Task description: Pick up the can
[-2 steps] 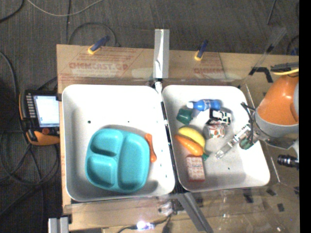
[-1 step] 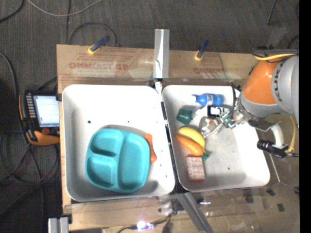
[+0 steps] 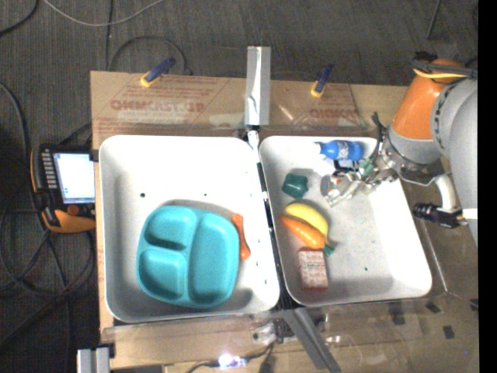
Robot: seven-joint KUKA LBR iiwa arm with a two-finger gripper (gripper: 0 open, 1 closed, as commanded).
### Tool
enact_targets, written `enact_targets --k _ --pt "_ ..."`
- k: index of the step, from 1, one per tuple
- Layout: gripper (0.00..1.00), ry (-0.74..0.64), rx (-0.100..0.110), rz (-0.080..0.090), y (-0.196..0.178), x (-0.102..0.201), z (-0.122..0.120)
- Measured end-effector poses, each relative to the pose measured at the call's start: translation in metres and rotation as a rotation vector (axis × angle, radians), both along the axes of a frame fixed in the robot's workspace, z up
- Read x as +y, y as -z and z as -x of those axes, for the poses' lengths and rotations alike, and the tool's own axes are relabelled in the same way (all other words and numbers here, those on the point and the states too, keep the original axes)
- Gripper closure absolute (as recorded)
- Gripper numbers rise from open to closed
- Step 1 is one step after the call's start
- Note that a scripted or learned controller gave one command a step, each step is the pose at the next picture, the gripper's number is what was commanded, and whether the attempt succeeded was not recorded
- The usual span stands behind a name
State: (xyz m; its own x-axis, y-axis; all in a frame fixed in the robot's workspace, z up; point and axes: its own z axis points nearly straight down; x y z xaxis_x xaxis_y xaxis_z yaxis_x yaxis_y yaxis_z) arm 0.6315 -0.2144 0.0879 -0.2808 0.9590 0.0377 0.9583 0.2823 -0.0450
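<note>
The red-brown labelled can [image 3: 312, 269] lies at the near side of the right white bin [image 3: 380, 239], below the yellow banana [image 3: 307, 217], so the end effector [image 3: 342, 186], whose opening I cannot tell, should travel nearer, centre over it and descend squarely.

Brown bench [image 3: 116, 111], two white bins side by side, left bin [image 3: 116, 208], right bin [image 3: 388, 263]

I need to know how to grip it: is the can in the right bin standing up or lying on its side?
Lying on its side: the can shows its long red-and-white label face up, near the right bin's front wall.
</note>
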Motion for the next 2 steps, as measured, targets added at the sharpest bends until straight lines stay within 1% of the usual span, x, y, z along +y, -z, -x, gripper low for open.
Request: enact_targets --k 1,2 --pt "0.00 0.034 0.058 -0.010 0.0000 -0.0023 -0.0191" --pt "0.00 0.122 0.069 -0.007 0.0011 -0.0009 -0.0190"
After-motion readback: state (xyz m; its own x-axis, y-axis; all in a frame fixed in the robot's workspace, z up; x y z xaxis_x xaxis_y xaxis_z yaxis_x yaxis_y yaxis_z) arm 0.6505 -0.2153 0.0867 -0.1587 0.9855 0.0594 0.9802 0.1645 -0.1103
